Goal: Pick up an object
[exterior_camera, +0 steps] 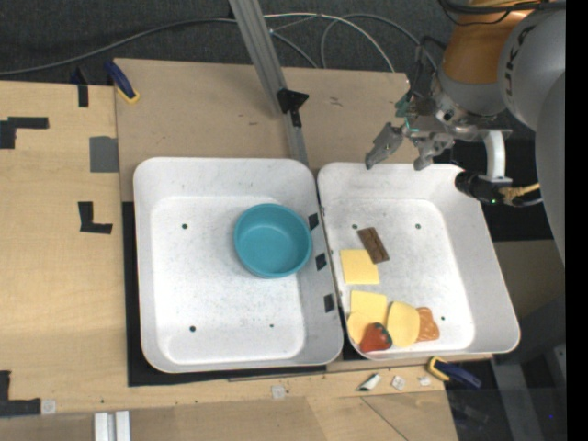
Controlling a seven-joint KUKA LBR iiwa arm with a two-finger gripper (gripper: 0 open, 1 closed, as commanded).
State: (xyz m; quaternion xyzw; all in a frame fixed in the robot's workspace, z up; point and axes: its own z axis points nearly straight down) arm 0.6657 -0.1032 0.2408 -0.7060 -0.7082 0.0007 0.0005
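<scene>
My gripper (401, 154) hangs open above the far rim of the right bin (478, 265), its two fingers spread and nothing between them. Well in front of it in that bin lie a small brown bar (372, 243), a yellow square slice (359, 266), a second yellow slice (368, 305), a pale yellow round piece (402, 322), a red tomato-like piece (374, 337) and an orange piece (427, 324). A blue bowl (271, 239) stands upright in the left bin (175, 274), near its right side.
A grey metal pole (266, 58) slants up from between the bins at the back. Cables (340, 35) trail across the dark floor behind the bench. Blue-and-yellow clips sit at the bench's far left corner (122, 81) and front right (452, 371).
</scene>
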